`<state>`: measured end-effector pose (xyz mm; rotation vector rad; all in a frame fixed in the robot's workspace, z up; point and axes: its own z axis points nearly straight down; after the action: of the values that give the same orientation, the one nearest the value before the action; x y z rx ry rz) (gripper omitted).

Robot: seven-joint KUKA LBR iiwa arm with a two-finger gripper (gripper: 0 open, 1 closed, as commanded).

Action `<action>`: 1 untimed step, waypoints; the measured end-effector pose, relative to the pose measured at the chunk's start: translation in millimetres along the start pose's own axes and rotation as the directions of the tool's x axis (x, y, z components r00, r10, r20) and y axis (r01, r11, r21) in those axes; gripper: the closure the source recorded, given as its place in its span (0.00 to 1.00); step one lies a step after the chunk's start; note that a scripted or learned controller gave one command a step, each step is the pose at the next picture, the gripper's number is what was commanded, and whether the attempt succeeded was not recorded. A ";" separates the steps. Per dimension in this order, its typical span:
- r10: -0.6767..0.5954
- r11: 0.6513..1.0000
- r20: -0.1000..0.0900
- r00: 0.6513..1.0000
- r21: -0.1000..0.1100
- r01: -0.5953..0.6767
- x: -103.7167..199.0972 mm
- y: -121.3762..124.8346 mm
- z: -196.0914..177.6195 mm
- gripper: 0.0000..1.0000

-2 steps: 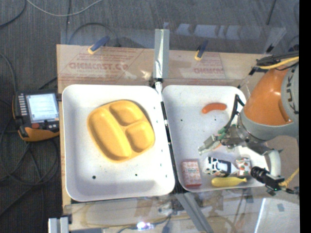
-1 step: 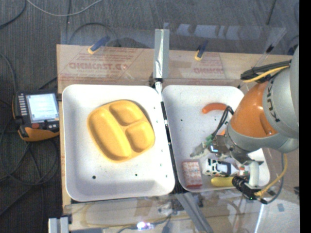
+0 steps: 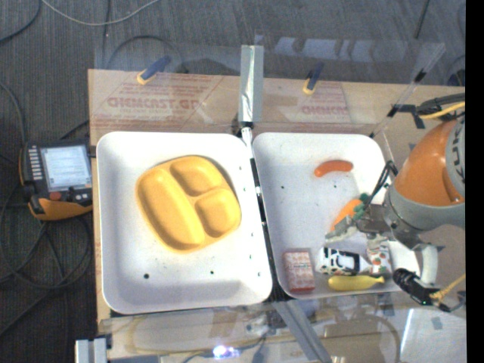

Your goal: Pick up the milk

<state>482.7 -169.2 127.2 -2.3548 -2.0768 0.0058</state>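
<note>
Left bin [image 3: 113, 225]: shallow, white, rounded corners, filling the left centre of the frame. Holds one yellow divided plate [image 3: 189, 201] with three compartments, lying flat and slightly turned, nearer the bin's upper right than its lower left.

Right bin [image 3: 302, 157]: same type, just beside the left bin, their inner walls touching along the middle of the frame. Contents as follows:
- Orange sausage-shaped item [image 3: 333, 168], upper middle of the bin, well apart from everything else.
- Carrot [image 3: 346, 210], orange with a green end, tilted, at the right middle, close to the arm's wrist.
- Small reddish-brown packet [image 3: 298, 269], lying flat at the lower left of the bin near the inner wall.
- Milk [image 3: 338, 261], a small white carton with black markings, lying on its side at the lower middle, between the packet and the gripper, just above the banana.
- Banana [image 3: 355, 282], yellow, lying along the bin's lower wall, just beneath the milk.

Arm [image 3: 431, 180]: grey with an orange band, entering from the right edge of the frame and hanging over the right side of the right bin. Gripper [image 3: 376, 257] sits low at the lower right of the bin, just beside the milk's right end and above the banana. Jaw state: cannot tell; contact with the milk likewise unclear.

Surroundings: wooden bench board [image 3: 189, 97] under both bins; handheld control pendant [image 3: 57, 172] with a lit screen at the left edge; dark cables on the grey floor
</note>
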 end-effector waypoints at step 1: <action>-0.136 0.991 0.008 0.991 -0.014 0.136 50.1 -3.1 36.5 0.00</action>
<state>485.7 -119.2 90.7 -2.2185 -2.2433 -0.0003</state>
